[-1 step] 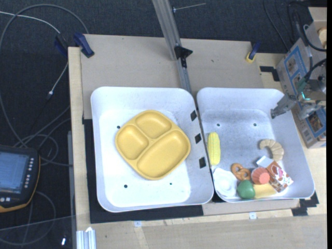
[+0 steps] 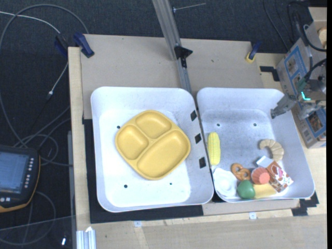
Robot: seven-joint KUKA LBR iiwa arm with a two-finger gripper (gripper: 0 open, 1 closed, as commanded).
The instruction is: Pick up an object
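Item list, near to far.

1. R bin (image 2: 306,165), near corner: a cluster of small toy foods. Green ball (image 2: 246,190) touches a yellow piece (image 2: 265,191). Behind them are a red piece (image 2: 260,176), a pretzel (image 2: 239,170) and a printed packet (image 2: 280,179). A white cup (image 2: 224,182) sits to the cluster's left. All are packed close and touching or nearly so.
2. Corn cob (image 2: 213,148): R bin, just beside its left wall, apart from the cluster. Lies flat, long axis near-to-far, approx parallel to the seam btwn bins. Can't tell tip from stalk end.
3. Croissant (image 2: 272,148): R bin, right of centre, curved, ends facing the near side.
4. L bin (image 2: 104,108): holds a yellow divided plate (image 2: 152,144), lying flat.
5. Gripper (image 2: 282,108): over the far right corner of the R bin, well apart from all items. Nothing seen in it; can't tell its grip state.
6. Worktop (image 2: 135,61), far part: bare board, pole base (image 2: 181,53), clamps at the corners.

Step, as judged: approach, with no pick made yet. Next move would need travel toward the near side, then a descent. Cob looks the easiest target, being isolated; grip would go across its short axis, so the wrist should be turned to close left-right.
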